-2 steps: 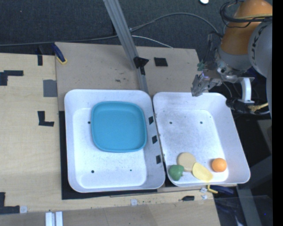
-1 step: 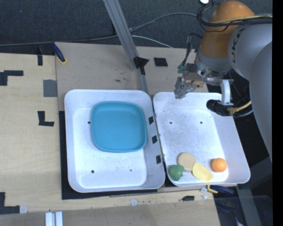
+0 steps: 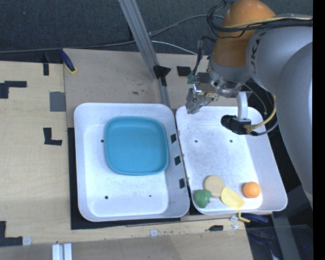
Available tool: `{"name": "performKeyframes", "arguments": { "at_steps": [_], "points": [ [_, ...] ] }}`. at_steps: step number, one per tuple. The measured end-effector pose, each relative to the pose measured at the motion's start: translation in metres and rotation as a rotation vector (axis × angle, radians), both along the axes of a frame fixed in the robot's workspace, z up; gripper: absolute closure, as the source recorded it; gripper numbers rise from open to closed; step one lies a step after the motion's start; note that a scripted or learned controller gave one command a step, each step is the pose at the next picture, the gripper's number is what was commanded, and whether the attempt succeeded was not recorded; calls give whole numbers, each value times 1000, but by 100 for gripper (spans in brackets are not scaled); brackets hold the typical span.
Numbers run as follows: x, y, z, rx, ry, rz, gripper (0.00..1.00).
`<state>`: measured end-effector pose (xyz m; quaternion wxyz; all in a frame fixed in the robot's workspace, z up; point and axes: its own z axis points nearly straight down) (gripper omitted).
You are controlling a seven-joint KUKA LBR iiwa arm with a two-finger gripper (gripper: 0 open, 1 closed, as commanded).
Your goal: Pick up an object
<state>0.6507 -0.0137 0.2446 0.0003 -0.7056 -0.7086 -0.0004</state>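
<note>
Plate [image 3: 136,145] in left bin [image 3: 86,167]

A blue plate [image 3: 136,145] is seen lying flat in the left white bin [image 3: 86,152]. A grey metal pole [image 3: 147,48] is seen slanting away from the bins toward 11 o'clock.

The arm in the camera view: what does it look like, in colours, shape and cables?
The arm has thick, rounded, light grey segments with an orange band above the wrist. Thin dark cables loop around the orange part, and a yellowish cable curves beside a black fitting under the wrist. The tool is small, metallic grey and narrow.
</note>
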Motion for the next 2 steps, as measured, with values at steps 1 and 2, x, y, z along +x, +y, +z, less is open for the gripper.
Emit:
{"name": "performKeyframes", "arguments": {
  "at_steps": [1, 2],
  "points": [
    [-8, 46, -8, 0, 1, 0, 100],
    [-15, 96, -4, 0, 1, 0, 100]
  ]
}}
